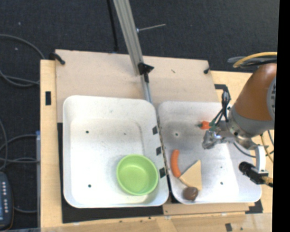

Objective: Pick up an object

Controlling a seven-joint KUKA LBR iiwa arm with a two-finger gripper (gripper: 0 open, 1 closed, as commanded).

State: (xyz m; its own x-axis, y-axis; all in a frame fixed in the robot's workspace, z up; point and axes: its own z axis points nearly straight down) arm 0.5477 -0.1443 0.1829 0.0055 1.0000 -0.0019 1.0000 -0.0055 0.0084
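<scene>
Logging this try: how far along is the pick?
Done: the gripper is over the right bin. In hand: nothing seen. Left: the whole pick; sausage, wedge and brown lump lie in the right bin, bowl in the left.

arm (252, 110): grey | orange band above wrist | black cables | metal wrist fittings

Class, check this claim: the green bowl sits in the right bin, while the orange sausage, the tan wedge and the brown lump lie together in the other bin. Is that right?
Not quite. The camera view shows the green bowl in the left bin; the orange sausage, tan wedge and brown lump lie together in the right bin.
</scene>
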